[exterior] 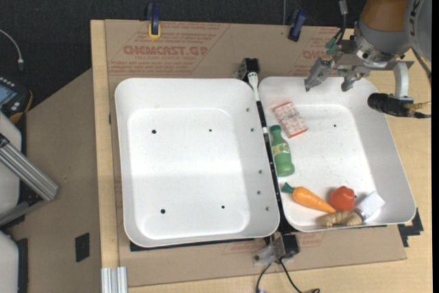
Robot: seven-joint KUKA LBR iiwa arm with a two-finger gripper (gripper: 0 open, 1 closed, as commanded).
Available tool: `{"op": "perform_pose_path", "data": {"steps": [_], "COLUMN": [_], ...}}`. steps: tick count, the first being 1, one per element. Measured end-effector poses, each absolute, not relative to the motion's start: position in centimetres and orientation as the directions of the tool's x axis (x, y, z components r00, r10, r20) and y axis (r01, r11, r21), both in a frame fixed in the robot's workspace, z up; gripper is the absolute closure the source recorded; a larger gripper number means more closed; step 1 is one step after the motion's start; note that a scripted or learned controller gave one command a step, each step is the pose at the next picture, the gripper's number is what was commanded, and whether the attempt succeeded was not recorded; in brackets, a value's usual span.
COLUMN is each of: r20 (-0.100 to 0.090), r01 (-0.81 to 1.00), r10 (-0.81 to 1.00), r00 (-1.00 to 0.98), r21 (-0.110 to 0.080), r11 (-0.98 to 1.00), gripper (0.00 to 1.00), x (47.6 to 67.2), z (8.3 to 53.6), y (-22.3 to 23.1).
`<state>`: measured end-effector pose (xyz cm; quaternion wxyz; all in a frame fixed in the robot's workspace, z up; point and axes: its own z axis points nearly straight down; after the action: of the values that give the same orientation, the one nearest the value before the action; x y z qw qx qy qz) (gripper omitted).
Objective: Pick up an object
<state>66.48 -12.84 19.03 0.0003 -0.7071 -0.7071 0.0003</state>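
The left bin (185, 161) lies bare; the right bin (384, 147) has a green bottle (280, 151), carrot (310, 199) and tomato (343, 197). Above its far edge hangs the pincer (333, 81), spread open, holding nothing. I'd say it's approaching; next it must descend over one item.

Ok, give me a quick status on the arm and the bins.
Gripper open, above right bin's far edge, holding nothing. Green bottle, carrot, tomato untouched. Nothing blocking.
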Motion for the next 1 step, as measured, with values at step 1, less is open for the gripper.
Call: {"op": "perform_pose_path", "data": {"steps": [1], "r20": [0.002], "r01": [1.0], "r10": [1.0], "r00": [-0.002], "r21": [-0.009], "r11": [0.002], "gripper": [0.0], "x": [66.46], "z": [11.01], "y": [-10.27]}}
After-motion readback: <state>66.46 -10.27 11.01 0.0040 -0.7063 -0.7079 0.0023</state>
